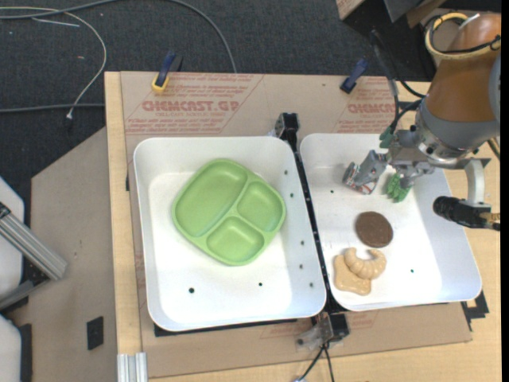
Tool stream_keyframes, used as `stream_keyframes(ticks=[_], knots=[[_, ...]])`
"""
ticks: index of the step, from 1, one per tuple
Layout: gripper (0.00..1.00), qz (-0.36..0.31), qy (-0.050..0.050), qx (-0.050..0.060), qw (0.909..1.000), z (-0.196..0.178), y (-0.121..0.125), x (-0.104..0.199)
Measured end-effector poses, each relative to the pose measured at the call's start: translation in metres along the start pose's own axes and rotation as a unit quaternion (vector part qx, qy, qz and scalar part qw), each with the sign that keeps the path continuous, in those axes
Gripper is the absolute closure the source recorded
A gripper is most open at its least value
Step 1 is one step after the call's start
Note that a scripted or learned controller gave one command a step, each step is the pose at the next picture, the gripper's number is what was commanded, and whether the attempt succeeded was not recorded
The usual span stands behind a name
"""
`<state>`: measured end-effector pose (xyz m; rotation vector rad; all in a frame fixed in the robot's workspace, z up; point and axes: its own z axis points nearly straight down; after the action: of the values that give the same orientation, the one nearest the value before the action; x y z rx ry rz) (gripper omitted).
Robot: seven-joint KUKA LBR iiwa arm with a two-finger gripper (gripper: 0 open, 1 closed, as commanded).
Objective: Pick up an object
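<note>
The right bin (457,269) contains two loose items. The brown disc (373,228) lies flat near the bin centre; being round, it has no long axis. The tan croissant-shaped piece (359,270) lies just below the disc, close to it, long axis running roughly left to right with its curl opening upward. Bare floor surrounds both on the right and lower sides; the left wall stands near the croissant piece. The gripper (380,176) is above the upper part of this bin, apart from both items. Its fingers are spread moderately, one grey, one green-tipped, with nothing between them. The left bin (151,213) holds a green divided plate (229,211), tilted diagonally
</note>
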<state>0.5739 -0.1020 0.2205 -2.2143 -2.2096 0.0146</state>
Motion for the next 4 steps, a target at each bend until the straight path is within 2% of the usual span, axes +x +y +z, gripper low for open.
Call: stream_keyframes(ticks=[1,2,3,4], knots=[[0.0,-0.001,-0.001,-0.007,1.0,-0.007,0.003,0.0],[0.0,-0.001,0.0,-0.004,1.0,0.048,0.0,0.01],[0.0,-0.001,-0.001,-0.006,1.0,0.107,-0.005,0.011],[0.0,-0.001,-0.001,-0.008,1.0,0.134,-0.003,0.011]])
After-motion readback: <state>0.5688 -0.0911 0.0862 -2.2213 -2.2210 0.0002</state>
